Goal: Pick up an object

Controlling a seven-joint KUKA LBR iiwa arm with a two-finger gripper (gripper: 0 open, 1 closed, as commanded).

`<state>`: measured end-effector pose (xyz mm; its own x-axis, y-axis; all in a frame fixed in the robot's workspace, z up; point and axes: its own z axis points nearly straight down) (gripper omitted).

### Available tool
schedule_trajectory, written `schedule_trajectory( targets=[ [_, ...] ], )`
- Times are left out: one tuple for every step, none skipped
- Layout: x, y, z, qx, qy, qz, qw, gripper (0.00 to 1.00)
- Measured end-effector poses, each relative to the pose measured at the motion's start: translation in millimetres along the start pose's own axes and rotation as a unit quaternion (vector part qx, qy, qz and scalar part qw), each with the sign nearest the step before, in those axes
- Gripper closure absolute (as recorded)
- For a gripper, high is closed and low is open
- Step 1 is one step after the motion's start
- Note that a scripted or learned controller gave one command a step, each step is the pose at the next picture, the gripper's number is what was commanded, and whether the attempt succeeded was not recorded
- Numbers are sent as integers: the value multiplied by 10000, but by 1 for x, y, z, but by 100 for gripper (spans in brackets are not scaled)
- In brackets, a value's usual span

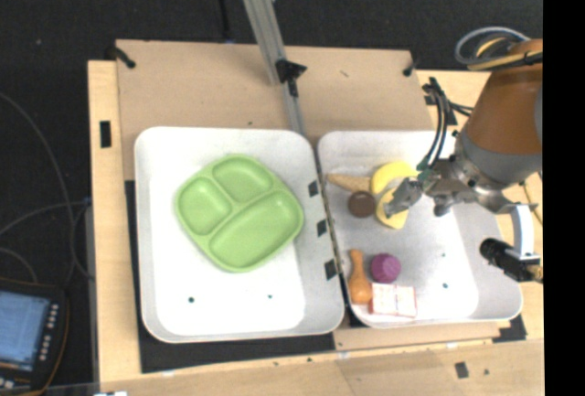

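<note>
Objects for the picking are all gathered in the right bin point(462, 243), and several ways of failing can be judged from how they lie.

At the near edge a white and red box point(393, 301) is found, with an orange carrot-like piece point(358, 277) touching it and a purple ball point(385, 268) just beside both. If this group is chosen, two things may be pinched at once, or the ball may be rolled away by a light touch.

Further in, the yellow banana point(391, 187) is seen at the middle of the bin, with a brown round piece point(361, 203) and a tan cone point(345, 181) just beside it on the side of the dividing wall. The gripper point(409, 198) is placed against the banana, partly over it. Whether it is open or closed cannot be told, and no object is seen held in it.

The banana is judged the likely target. Its curved, smooth skin may slip out if it is squeezed off-centre. It may also be pushed into the brown piece and the cone, so that these are shoved to the wall. If the descent is made too low, the bin floor may be struck.

In the left bin point(164, 294) a green divided plate point(239, 211) is lying, well apart from the gripper, so no trouble is expected there. Behind the bins, the bare table point(219, 83) is not involved.
</note>
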<state>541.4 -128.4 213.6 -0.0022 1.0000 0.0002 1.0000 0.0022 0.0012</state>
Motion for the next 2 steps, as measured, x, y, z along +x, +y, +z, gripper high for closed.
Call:
schedule_trajectory(
  targets=[
    [0, 0, 0, -3, -1, 5, 10000, 0],
    [-6, 3, 61, 26, -7, 14, 10000, 0]
  ],
)
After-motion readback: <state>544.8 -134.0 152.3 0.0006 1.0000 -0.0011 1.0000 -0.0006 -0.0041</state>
